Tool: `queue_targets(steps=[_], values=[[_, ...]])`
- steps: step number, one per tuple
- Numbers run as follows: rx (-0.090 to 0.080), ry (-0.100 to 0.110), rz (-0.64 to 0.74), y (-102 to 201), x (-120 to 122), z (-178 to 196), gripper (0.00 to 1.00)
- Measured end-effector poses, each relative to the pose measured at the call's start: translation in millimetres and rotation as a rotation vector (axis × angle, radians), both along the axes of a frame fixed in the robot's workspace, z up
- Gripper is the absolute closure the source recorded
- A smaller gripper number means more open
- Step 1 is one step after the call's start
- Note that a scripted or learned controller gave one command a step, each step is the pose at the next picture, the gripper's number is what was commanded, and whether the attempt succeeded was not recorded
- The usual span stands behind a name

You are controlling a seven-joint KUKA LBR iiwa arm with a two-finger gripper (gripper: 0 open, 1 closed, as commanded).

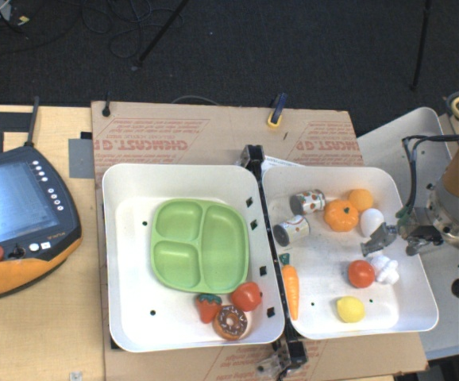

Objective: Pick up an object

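Brown cardboard sheet (174, 137) under the white bins bears mirrored red print, unreadable. The dark two-finger gripper (382, 243) hovers beside a round red toy tomato (361, 273); its grip state cannot be told.

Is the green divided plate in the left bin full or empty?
Empty. All three compartments of the green divided plate show bare green; the strawberry, tomato and donut lie beside it on the left bin floor.

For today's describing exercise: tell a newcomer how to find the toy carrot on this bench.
Start at the right white bin. Look along its left wall, beside the divider between the two bins. The carrot lies there lengthwise, long, orange and tapering to a point, unlike the round yellow lemon and red tomato nearby.
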State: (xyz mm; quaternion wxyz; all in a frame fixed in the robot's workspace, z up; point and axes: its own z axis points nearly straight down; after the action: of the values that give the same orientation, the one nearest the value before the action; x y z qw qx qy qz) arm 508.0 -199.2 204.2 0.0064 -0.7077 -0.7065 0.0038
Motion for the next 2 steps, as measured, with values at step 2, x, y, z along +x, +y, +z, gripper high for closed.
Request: queue_targets(steps=[2], values=[[-0.001,-0.007,0.004,-0.6,0.9,-37.1,0.00]])
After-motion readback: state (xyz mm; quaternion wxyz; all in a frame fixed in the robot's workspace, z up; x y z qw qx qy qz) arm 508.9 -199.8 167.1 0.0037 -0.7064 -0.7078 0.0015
